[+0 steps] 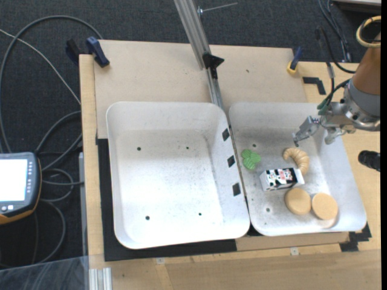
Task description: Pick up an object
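The right bin holds a tan croissant-shaped piece, a small green object, a black-and-white printed box and two round tan discs. My gripper hangs over the upper right part of this bin, a little above and to the right of the croissant piece. Its two fingers stand apart, with nothing between them. The arm comes in from the right edge.
The left bin sits beside the right one, with a metal pole rising between them at the back. Clamps mark the board's corners, blue and yellow-blue. Cables and a tablet lie to the left of the bench.
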You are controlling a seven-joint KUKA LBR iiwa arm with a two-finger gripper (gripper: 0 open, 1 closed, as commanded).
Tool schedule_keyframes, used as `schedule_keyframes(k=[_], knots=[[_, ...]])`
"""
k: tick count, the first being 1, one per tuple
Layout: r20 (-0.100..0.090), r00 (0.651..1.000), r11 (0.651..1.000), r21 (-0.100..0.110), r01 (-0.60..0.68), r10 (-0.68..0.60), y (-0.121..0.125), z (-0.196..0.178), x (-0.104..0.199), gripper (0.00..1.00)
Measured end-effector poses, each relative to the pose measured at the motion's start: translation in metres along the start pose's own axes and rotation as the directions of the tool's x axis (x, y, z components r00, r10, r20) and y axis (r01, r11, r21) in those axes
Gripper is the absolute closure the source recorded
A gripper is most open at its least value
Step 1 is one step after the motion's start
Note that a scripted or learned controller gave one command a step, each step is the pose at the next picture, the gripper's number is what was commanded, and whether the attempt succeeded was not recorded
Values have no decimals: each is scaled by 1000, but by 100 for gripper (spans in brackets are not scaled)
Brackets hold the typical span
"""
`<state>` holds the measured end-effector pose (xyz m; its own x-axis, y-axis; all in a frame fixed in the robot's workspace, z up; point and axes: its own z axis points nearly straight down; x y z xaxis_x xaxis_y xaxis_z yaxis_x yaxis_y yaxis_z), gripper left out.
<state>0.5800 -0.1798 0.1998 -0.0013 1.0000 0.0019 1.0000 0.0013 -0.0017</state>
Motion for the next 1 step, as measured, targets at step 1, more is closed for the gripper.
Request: schedule_keyframes(k=[1], knots=[[0,1000,1000,0,0,0,0,0,0,0]])
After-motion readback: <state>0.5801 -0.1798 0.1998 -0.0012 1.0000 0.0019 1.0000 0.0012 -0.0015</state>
